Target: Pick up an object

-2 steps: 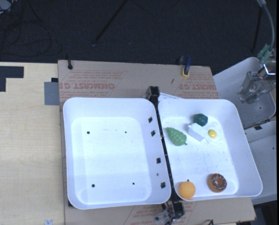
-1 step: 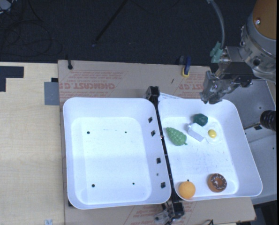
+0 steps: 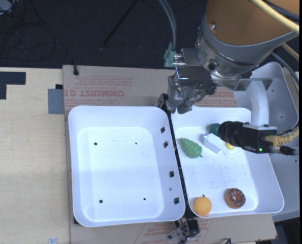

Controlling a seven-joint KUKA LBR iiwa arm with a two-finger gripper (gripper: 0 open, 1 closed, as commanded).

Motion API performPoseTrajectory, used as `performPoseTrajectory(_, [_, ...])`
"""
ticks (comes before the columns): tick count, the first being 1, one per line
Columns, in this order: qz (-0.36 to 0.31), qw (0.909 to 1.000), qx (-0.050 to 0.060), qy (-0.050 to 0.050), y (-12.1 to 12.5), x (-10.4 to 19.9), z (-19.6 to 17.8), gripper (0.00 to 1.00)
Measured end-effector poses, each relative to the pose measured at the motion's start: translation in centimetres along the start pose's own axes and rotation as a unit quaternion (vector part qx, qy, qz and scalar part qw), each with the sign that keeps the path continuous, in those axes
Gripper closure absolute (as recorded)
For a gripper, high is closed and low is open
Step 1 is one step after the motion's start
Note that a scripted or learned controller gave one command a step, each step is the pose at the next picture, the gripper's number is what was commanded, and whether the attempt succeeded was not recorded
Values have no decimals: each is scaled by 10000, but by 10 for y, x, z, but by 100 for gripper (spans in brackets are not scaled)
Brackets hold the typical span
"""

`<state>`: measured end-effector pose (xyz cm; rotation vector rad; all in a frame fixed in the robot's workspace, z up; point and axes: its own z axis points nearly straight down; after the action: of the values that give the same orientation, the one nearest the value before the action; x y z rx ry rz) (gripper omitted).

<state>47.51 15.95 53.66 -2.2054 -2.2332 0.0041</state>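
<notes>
My gripper hangs over the far left corner of the right bin, close to the divider between the bins, with nothing seen between its fingers. In the right bin lie a green bumpy object, a small white block, an orange ball at the near left corner, and a brown ring like a doughnut near the front. A dark green piece and a small yellow bit show beside the white block.
The left bin stands beside the right one, parted by a black clip strip. Both rest on brown cardboard over a pale wooden bench. The arm's grey and orange body fills the upper right.
</notes>
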Motion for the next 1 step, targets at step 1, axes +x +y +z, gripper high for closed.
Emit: performPoseTrajectory(1, [45, 10000, -3, -5, 1, 26, 0, 100])
